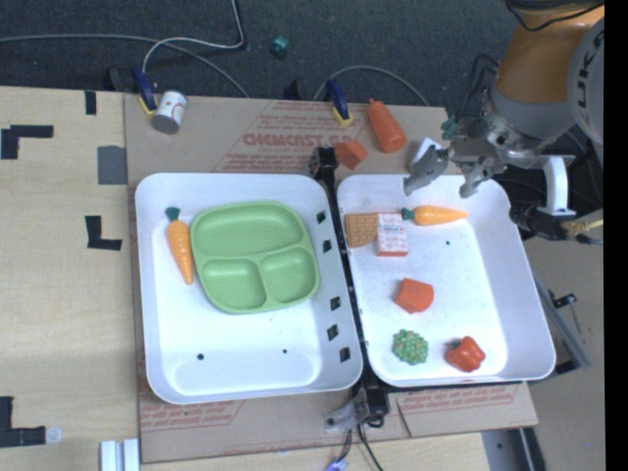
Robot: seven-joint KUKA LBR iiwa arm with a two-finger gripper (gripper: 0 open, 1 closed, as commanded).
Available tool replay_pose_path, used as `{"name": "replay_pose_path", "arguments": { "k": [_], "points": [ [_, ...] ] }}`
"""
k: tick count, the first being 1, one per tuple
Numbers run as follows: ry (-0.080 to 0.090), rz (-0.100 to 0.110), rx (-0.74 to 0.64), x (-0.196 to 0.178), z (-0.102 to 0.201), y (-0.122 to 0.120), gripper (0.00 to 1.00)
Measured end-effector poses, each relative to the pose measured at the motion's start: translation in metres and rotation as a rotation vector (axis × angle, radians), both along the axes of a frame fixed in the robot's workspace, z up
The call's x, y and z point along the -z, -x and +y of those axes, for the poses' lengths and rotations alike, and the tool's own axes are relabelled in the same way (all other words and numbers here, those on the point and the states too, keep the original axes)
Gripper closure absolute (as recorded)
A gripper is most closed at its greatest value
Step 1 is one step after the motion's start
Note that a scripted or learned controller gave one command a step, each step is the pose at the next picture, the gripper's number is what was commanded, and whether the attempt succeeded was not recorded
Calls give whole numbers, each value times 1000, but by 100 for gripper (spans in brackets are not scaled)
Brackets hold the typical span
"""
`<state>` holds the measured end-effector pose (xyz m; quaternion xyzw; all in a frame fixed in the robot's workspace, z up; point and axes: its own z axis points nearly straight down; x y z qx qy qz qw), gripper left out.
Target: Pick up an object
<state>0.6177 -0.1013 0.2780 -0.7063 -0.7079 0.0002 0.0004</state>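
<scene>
We are seeing gripper point(444, 174) hanging over far edge of right bin point(491, 258), fingers spread apart, nothing between them. Carrot point(439, 216) lying just below gripper, near bin's far wall, beside small red-white box point(392, 235) and waffle piece point(360, 229). Red block point(414, 295), broccoli point(410, 346), red pepper point(466, 354) sitting nearer front. Left bin point(157, 292) holding green tray point(256, 256) and second carrot point(180, 247).

small can point(169, 110) and cables point(232, 18) beyond the bins

two bins point(157, 263), two carrots point(180, 248), one plate point(257, 256)
</scene>
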Motion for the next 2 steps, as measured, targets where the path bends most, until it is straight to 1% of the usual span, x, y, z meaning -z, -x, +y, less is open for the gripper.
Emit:
{"name": "replay_pose_path", "arguments": {
  "k": [1, 2],
  "points": [
    [0, -2, 2, 192, -17, 29, 0],
    [1, -4, 2, 192, -5, 81, 0]
  ]
}}
